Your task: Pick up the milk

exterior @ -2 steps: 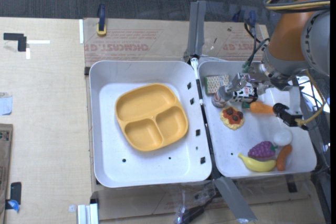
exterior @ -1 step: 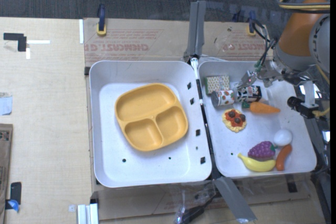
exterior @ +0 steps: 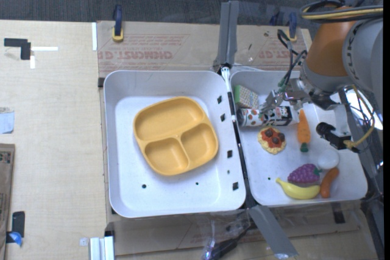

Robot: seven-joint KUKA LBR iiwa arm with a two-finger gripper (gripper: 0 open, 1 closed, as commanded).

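Note:
The milk (exterior: 255,116) looks like a small white carton lying on its side at the left of the right bin (exterior: 259,189), close to the wall between the bins. My gripper (exterior: 275,108) hangs low over the carton's right end, touching or nearly touching it. The grey arm with its orange band (exterior: 329,39) comes in from the upper right. The gripper body hides the carton's right part.
A green-and-white packet (exterior: 245,95) lies just behind the milk. Also in the right bin are a pizza slice (exterior: 272,139), a carrot (exterior: 303,129), purple grapes (exterior: 303,174), a banana (exterior: 298,189) and an orange sausage-shaped toy (exterior: 329,181). A yellow divided plate (exterior: 175,134) sits in the left bin (exterior: 122,192).

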